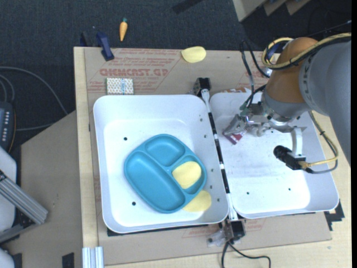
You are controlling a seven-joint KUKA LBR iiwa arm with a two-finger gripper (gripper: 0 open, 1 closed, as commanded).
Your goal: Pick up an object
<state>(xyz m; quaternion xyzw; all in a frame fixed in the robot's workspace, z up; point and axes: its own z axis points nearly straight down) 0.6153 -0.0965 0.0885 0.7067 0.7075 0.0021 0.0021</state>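
My gripper (236, 128) is down in the upper left part of the right bin (279, 197), with the grey arm and its orange band (290, 66) coming in from the right. A small pink-red object (235, 138) lies on the bin floor right at the gripper's tip, partly hidden by it. I cannot tell whether it is held. In the left bin (111, 121) a blue divided plate (153, 175) holds a yellow piece (187, 173) in one compartment. A second yellow piece (198, 202) lies against the plate's lower edge.
A black fitting with a yellow cable (290, 157) hangs off the arm over the right bin. On the bench behind the bins lie a yellow lump (193, 54), a patterned packet (120, 85), a blue item (104, 46) and a small carrot (123, 29).
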